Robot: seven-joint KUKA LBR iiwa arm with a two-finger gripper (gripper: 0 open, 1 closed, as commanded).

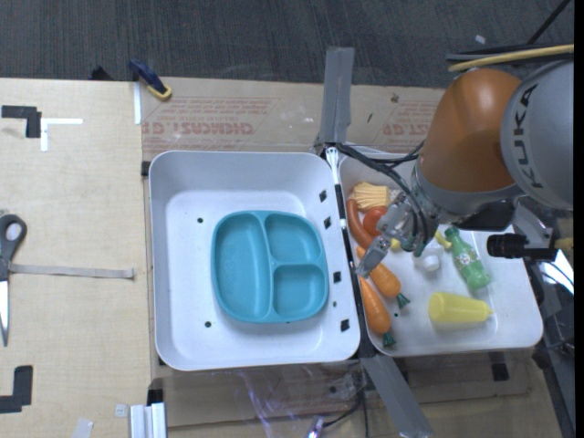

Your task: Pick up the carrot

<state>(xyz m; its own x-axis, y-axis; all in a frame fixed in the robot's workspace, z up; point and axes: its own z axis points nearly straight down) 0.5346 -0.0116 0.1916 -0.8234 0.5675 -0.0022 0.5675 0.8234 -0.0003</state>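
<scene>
From my remote seat I see the grey KUKA arm with its orange band [474,130] reaching in from the right, its bulky wrist bent downward and leftward. The slim metal two-finger gripper [381,245] hangs low at its tip, angled toward the lower left. I cannot make out how the jaws stand from this slanted overhead view.

Your view, colours | plain teal three-compartment plastic plate [270,267] in glossy white shallow left bin [173,272] | orange carrots with dark green tips [375,307] | yellow plastic corn-shaped piece [459,309] | green bottle with white label [470,265] | orange-banded grey arm [484,135] | tan bench [73,199]
</scene>
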